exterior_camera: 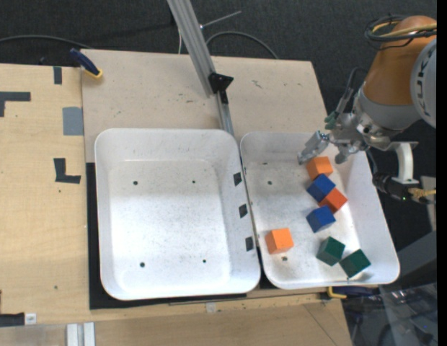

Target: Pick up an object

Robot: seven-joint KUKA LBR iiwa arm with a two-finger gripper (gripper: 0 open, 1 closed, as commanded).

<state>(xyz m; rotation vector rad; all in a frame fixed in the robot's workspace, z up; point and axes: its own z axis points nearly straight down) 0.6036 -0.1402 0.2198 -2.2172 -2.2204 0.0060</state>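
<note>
Camera view: your pincer [326,148] hangs spread wide and holding nothing over the right bin [295,276], far end. The orange cube [319,166] sits just below it, a touch nearer you, so drop straight down.

Grey metal pole [197,40] slanting over the plywood bench [144,99], blue-and-yellow clamp [86,61] at its far-left corner, black cable [241,38] behind, grey tape patch [73,120].

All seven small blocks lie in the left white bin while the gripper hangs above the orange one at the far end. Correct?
Not quite: the camera view shows the seven small blocks in the right white bin, not the left white bin. The gripper does hang above the far orange block.
</note>
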